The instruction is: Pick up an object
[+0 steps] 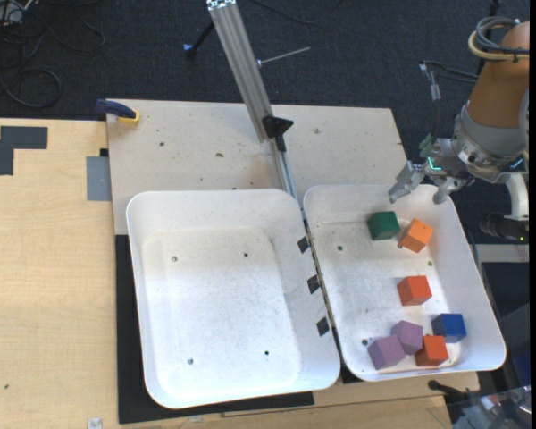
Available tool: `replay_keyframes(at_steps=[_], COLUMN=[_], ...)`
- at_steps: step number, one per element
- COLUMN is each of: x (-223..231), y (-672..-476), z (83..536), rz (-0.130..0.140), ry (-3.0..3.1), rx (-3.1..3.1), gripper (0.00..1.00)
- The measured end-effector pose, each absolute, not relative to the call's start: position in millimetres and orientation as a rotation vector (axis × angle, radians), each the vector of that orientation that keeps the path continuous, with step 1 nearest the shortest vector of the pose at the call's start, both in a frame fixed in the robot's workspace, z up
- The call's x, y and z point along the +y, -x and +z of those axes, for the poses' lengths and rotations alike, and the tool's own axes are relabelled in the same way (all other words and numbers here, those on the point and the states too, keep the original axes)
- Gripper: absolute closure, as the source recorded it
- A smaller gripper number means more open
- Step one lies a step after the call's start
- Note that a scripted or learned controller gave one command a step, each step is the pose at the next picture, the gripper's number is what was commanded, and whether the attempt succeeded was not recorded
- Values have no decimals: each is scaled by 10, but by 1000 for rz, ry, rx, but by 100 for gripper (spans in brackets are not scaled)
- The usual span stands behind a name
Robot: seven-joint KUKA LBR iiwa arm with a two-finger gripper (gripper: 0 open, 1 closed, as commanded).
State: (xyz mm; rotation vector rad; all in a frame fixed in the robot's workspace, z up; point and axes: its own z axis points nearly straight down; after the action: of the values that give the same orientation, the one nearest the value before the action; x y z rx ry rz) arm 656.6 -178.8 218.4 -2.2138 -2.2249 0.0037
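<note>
The right bin [353, 329] holds several small blocks. A green block [383, 226] and an orange block [416, 235] lie near its far end. A red-orange block [414, 290] sits mid-bin. At the near end a blue block [448, 326], two purple blocks [395, 344] and another orange block [431, 351] cluster together. My gripper [423, 186] hangs over the bin's far right corner, above and just behind the green and orange blocks. Its fingers are spread open with nothing between them.
The left bin [214, 302] lies beside the right one, with black clips [310, 282] along the shared edge. A slanted aluminium rail [247, 70] rises from behind the bins. A yellow-and-blue clamp [118, 110] sits at the board's far left corner.
</note>
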Motion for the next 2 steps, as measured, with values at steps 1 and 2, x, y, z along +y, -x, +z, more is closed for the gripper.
replay_keyframes(at_steps=[1,2], x=[-1828,-1812], y=[-6637,-6676], z=[1603,987], rz=[7,1], ry=[2210,2210], rx=[-2225,-2229], gripper=[0,0])
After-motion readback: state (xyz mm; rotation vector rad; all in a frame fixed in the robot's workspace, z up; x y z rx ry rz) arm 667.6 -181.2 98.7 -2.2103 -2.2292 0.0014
